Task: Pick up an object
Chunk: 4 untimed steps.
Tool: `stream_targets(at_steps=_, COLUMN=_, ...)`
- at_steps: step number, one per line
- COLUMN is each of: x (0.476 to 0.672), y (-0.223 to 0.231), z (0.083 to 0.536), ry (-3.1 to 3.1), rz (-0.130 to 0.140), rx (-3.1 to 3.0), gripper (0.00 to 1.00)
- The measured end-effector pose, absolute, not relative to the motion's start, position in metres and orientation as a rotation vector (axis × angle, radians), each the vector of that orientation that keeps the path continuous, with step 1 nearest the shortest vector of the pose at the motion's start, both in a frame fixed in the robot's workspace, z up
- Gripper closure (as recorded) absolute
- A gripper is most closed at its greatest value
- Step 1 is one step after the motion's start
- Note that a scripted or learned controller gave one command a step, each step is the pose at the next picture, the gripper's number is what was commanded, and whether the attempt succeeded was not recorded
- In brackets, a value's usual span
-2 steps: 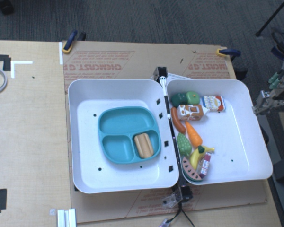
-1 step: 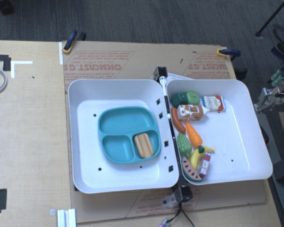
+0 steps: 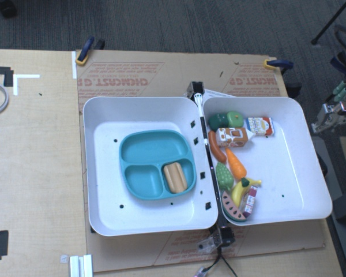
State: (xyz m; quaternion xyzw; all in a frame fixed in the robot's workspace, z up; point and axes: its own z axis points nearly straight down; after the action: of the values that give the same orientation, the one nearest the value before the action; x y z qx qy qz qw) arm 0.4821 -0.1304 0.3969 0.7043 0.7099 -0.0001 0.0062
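The gripper sits at the right edge of the frame, outside the right bin and just beyond its upper right rim; it is too small and blurred to tell whether it is released or clenched, and nothing can be seen in it.

The pickable toys lie packed along the right bin's left wall, well apart from the gripper: a green vegetable and a small milk carton at the top, a brown carton below them, then a carrot, a green leafy piece, a banana, a small red bottle and a watermelon slice at the bottom.

The milk carton looks the best target, since it lies furthest out from the wall with bare floor on its right. The others touch or overlap, so a descent there risks catching two, and the wall leaves little finger room.

In the left bin a teal divided plate holds a bread roll.
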Motion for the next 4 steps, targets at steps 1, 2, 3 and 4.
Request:
stream_targets(at_steps=1, x=0.483, y=-0.131, z=0.407, ry=2.222, rz=0.000, rx=2.198, gripper=1.00)
stream_targets(at_steps=2, x=0.478, y=-0.109, z=0.301, ry=2.219, rz=-0.002, rx=2.223, gripper=1.00)
stream_targets(at_steps=3, x=0.479, y=-0.109, z=0.311, ry=2.218, rz=-0.002, rx=2.222, gripper=1.00)
stream_targets(at_steps=4, x=0.479, y=-0.163, z=0.462, ry=2.217, rz=0.002, rx=2.217, gripper=1.00)
